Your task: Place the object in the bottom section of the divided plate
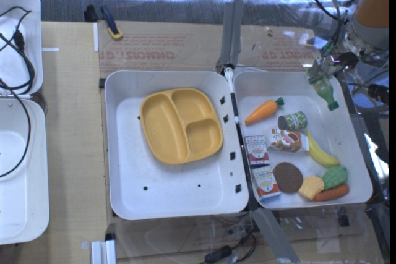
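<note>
Below and left of the jaws, crowded: carrot point(262, 110), can point(292, 121), banana point(322, 152), cartons point(257, 151), cookie point(288, 176). Farther left, past the bin divider point(234, 127), open white floor around the yellow divided plate point(181, 125); plate sections bare.

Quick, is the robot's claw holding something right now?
Gripper: shut on the green bottle, which hangs from its fingers above the right bin.
</note>
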Controlling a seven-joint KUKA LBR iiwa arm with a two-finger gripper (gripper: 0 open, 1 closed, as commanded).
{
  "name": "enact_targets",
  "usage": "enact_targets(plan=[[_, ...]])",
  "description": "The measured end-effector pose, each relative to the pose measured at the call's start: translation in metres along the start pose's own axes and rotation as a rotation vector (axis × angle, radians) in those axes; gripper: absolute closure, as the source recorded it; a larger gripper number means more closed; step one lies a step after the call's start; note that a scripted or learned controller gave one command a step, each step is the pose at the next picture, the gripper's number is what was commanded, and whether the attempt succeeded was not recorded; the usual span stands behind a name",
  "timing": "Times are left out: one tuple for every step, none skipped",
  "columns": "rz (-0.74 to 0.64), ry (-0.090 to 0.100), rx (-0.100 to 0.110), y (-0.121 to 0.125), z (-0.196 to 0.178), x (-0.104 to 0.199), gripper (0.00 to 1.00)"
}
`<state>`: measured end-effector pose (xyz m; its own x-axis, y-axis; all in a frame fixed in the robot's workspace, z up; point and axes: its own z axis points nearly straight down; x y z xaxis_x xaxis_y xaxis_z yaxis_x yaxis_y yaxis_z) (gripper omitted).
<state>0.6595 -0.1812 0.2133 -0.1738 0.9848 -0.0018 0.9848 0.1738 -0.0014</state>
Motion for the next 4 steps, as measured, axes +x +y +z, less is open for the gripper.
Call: enact_targets(plan=[[-0.087,-0.001,-0.002,-0.008,-0.104,0.013,1.00],[-0.270,0.002,0.002,-0.016,-0.014,0.078,1.00],[-0.618,0.001,-0.001,0.022,0.023,0.126,1.00],[-0.141,0.001,0.000,-0.017,-0.093,0.148,1.00]])
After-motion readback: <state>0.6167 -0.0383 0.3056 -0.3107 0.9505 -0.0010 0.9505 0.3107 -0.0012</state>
